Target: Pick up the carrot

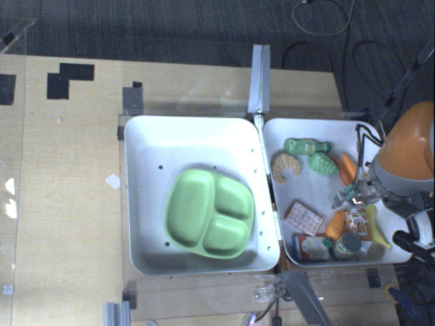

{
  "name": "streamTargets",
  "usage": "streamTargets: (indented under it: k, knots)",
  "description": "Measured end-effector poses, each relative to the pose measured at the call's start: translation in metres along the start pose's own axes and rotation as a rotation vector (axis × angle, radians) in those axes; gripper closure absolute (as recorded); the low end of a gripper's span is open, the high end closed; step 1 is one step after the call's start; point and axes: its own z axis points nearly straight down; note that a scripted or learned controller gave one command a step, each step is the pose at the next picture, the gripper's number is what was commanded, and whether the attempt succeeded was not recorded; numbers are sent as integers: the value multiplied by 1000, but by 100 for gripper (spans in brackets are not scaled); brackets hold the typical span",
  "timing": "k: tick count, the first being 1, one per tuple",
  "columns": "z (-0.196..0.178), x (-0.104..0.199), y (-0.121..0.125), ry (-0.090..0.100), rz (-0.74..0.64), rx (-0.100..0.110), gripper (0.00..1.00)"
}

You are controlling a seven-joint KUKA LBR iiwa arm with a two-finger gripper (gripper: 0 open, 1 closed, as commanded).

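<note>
— So, what's down there?
— Dark carpet with loose cables (325,13), then a pale wooden bench (61,202) bearing two white bins. In the left bin (146,148) sits a green divided plate (209,213).
— And the carrot?
— The carrot (347,168) lies in the right bin (275,131), beside a green bottle (307,146). The gripper (353,197) hangs just below it; whether it's closed, I cannot tell.

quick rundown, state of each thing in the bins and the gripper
carrot: lying in the right bin, not held
gripper: low over the right bin, beside the carrot
green bottle: on its side
green tray: flat in the left bin
banana: lying flat
</note>
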Motion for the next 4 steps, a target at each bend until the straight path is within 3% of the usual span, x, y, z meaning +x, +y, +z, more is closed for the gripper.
streamTargets:
  k: [1,2,3,4]
  knots:
    - [-52,20,-11,1,-78,0,100]
    - [-52,19,-11,1,-77,0,0]
    - [-63,19,-9,-2,-79,-6,100]
    - [-141,73,53,1,47,0,100]
